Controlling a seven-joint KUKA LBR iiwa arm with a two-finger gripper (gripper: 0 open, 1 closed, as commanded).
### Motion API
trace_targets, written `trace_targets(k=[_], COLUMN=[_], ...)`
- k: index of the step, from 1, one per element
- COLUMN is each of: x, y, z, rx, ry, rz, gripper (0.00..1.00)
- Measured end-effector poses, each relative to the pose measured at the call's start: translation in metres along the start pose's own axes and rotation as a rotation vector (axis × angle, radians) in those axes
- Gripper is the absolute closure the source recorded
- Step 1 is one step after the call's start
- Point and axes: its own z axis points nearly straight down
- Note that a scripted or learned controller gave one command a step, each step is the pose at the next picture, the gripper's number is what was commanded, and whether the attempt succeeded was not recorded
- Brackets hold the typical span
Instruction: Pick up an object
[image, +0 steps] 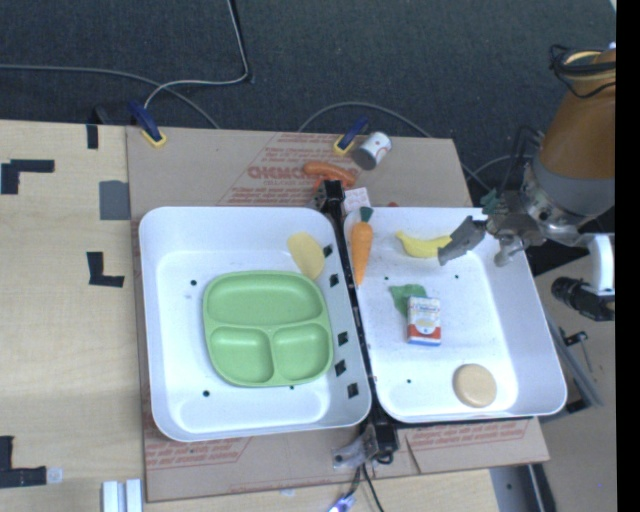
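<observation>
- Jaws (481, 240), right of frame centre, hang over the upper right of the right bin (520, 340); cannot tell how far open, nothing seen held.
- Banana (423, 243) lies just left of the jaws, probably the nearest target.
- Carrot (360, 250) rests against the divider between the bins.
- Small carton (425, 321) beside a green piece (405, 297), mid-bin; label unreadable.
- Round tan item (474, 384) at lower right.
- Left bin (170, 330): green divided plate (268, 329), yellow item (307, 254).
- Cardboard (250, 175) on the counter bears red print, unreadable.
</observation>
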Motion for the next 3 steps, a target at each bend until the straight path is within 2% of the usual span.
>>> trace_targets(k=[1,2,3], x=[0.028,0.039,0.02], y=[0.023,0.023,0.029], z=[0.094,0.181,0.181], rx=[0.004,-0.008,-0.007], ry=[0.001,-0.002,0.0], rz=[0.0,0.0,-0.001], gripper=[0.0,0.0,0.0])
